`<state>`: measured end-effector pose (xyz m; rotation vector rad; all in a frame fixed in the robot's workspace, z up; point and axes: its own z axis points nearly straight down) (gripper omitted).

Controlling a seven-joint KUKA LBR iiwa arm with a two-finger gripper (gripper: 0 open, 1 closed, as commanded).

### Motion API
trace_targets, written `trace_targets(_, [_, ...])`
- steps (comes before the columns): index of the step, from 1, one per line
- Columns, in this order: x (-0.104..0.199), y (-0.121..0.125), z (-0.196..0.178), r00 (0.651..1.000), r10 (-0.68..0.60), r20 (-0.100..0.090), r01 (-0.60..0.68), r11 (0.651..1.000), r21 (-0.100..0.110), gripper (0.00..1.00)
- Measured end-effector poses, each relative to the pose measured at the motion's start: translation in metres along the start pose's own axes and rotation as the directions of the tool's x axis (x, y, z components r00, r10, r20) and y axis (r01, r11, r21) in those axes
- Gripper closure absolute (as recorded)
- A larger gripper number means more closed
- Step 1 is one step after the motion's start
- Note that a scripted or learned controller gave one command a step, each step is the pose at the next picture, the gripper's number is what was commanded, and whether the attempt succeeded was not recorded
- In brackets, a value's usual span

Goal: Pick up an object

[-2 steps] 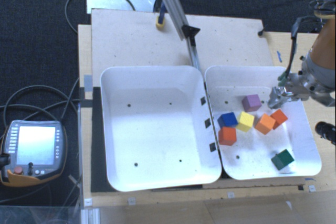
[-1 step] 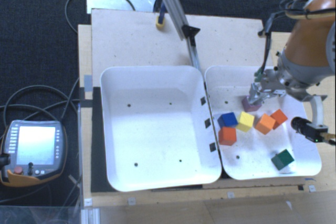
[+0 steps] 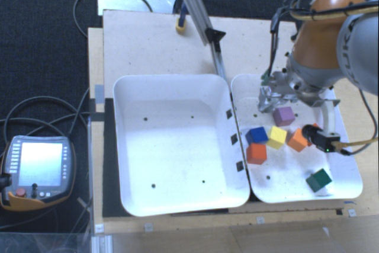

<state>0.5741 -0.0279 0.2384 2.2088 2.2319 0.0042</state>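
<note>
I was at the approach step, nothing lifted yet as far as I could judge. My claw [image 3: 271, 99] hung low in the right bin [image 3: 349, 186], upper part of it, right-centre of the frame, w/ my orange-banded wrist above it. Whether the claw was spread or closed I couldn't tell; the metal blurred together, and I saw nothing clearly between its tips.

Nearest candidate was the purple block [image 3: 284, 115], just beside the claw, to its lower right, maybe touching, can't say. Below it sat the blue block [image 3: 257, 135], yellow block [image 3: 276, 137], and two orange ones: orange block nr the bin's left wall [image 3: 256, 154] and another orange block [image 3: 299, 140] by the black cable fitting. Green block [image 3: 319, 179] lay apart, lower right. Left bin [image 3: 127, 198] sat alongside on the table [image 3: 148, 38].

Next move, I judged: shift over the purple block, square up, descend, close, lift straight.

Writing: none legible. The pendant [image 3: 35, 172] at lower left had a lit screen, text too small.
</note>
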Motion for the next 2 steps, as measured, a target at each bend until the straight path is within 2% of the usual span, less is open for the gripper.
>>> trace_targets(1, [0.056, 0.018, -0.005, 1.000, -0.001, -0.001, 0.001, 1.000, -0.001, 1.00])
trace_targets(2, [0.103, 0.044, 0.011, 1.000, 0.000, -0.001, 0.000, 1.000, 0.000, 1.00])
